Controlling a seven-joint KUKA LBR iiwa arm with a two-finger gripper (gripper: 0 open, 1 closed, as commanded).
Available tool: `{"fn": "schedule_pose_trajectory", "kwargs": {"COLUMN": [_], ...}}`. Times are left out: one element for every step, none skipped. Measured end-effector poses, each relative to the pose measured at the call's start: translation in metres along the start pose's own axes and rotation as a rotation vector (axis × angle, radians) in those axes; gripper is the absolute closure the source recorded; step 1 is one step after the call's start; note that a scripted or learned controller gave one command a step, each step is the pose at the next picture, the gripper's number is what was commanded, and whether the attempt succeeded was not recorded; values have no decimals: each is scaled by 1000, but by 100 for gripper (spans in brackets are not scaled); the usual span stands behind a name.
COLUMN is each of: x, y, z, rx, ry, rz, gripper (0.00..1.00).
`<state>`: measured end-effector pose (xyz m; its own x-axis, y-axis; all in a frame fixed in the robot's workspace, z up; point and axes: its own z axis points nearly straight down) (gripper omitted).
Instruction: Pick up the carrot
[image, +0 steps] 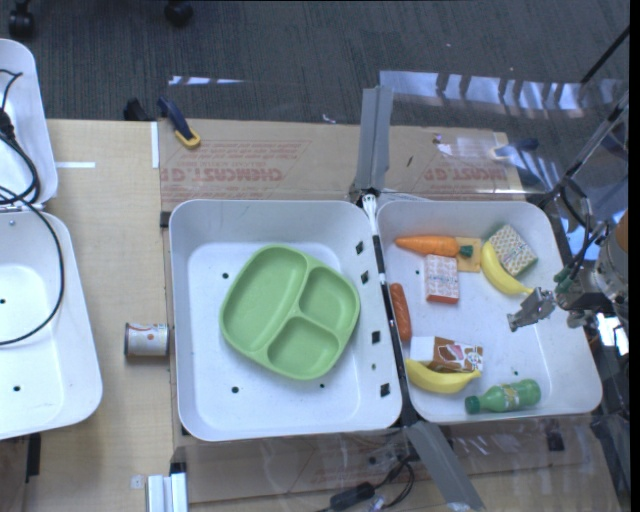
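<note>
- The hand (527, 312) hung over the right side of the right bin (560, 395), reaching in from the right edge; whether its fingers were spread or pressed together could not be told, and nothing showed between them.
- Just up and to the left of the hand lay a banana (500, 272), with a patterned sponge (512, 249) resting against its upper end.
- Below the hand, near the bin's front wall, a green bottle (503, 397) lay on its side.
- Left of the bottle sat a second banana (440, 376), a small brown packet (458, 355) touching its top.
- Farther left of the hand stood a red-and-white box (442, 278).
- The carrot (428, 244) lay above that box, well apart from the hand, up and to its left, with its leafy end pointing toward the hand.
- A sausage (400, 311) lay along the bin's far-left wall.
- Beyond it, the left bin (195, 330) held a green divided plate (290, 312).
- Farthest off, a small can (147, 340) lay on the counter (110, 200).
</note>
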<state>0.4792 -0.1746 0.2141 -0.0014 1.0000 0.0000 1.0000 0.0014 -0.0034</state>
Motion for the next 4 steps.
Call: {"fn": "schedule_pose_trajectory", "kwargs": {"x": [5, 34, 69, 88], "y": [99, 155, 182, 181], "z": [-3, 88, 115, 21], "rx": [-1, -2, -9, -6], "ry": [-1, -1, -4, -2], "rz": [0, -149, -117, -138], "gripper": [0, 0, 0, 0]}}
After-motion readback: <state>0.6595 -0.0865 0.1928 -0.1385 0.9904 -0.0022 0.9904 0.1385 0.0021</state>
